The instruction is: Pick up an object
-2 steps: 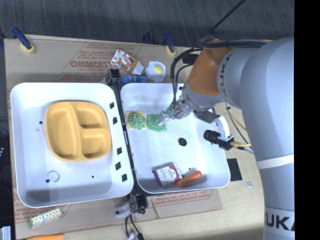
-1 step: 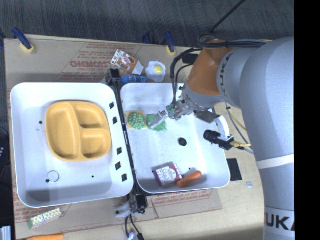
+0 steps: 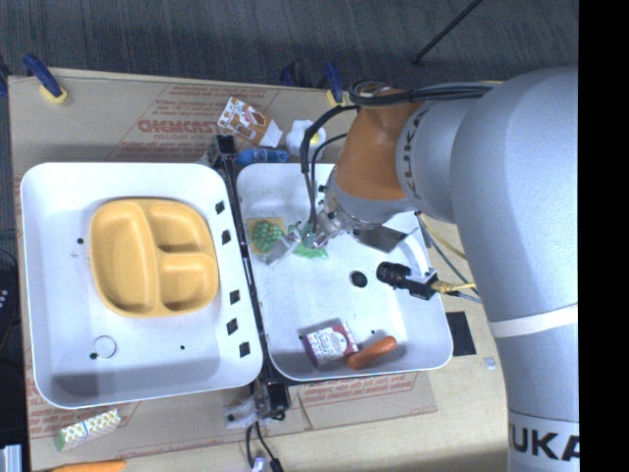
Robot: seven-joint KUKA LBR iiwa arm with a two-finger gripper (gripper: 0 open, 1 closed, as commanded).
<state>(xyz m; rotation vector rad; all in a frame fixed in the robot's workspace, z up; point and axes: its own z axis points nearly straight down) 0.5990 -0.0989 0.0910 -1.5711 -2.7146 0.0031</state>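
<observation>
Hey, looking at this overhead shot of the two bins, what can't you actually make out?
- Gripper: too small and blurred to tell its finger state, camera view.
- Right bin: its far right side hidden under the arm.
- Maroon packet: print too small to read.
- Wrapper below the left bin: blurred.

Dark grey carpet runs behind the bench, flattened cardboard covers the wooden benchtop, blue clamps grip its far edge.
</observation>
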